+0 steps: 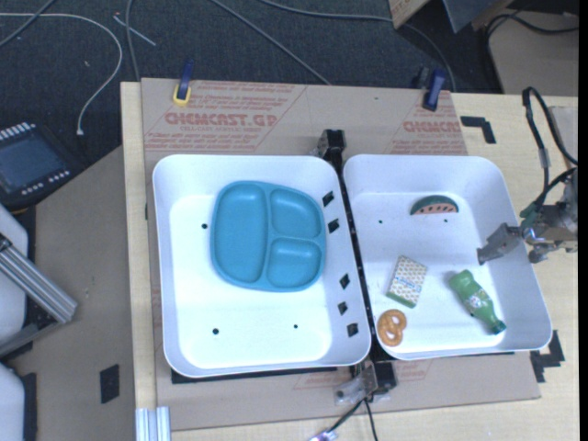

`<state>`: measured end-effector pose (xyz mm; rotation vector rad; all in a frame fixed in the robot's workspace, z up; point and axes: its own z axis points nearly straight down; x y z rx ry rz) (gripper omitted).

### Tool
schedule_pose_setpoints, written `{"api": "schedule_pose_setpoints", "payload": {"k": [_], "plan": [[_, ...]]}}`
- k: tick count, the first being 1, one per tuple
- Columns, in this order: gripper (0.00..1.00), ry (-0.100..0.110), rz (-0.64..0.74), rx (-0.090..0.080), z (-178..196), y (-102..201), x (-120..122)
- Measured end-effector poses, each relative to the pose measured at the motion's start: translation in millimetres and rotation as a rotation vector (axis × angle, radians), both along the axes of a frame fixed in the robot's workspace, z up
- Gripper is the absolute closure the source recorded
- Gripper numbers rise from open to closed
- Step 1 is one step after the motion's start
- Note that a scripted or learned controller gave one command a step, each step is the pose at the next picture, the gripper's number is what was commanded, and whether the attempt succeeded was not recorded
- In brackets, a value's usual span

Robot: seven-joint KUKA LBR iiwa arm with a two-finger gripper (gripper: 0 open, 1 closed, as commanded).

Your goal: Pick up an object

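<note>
Reaching in from the right, the gripper [503,243] hangs over the right bin [478,177] with nothing between its fingers.

Whether the fingers stand apart or together cannot be told. In the right bin, a watermelon slice [434,207] lies near the far wall, a small packet [408,280] near the middle, a pretzel [391,326] at the near left corner, and a green bottle [476,299] just below the gripper. A blue divided plate [268,235] sits in the left bin [184,320].

The arm [562,219] is cut off by the right edge (its gripper [501,243] blurred).
</note>
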<state>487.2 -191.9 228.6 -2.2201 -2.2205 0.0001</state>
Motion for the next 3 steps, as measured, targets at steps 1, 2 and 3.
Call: {"api": "schedule_pose_setpoints", "payload": {"k": [1,2,3], "plan": [[0.00,0.003,0.000,0.002,-50,2,10],[0.00,0.006,0.000,0.003,-113,6,10],[0.00,0.004,0.000,0.002,-146,7,9]]}}
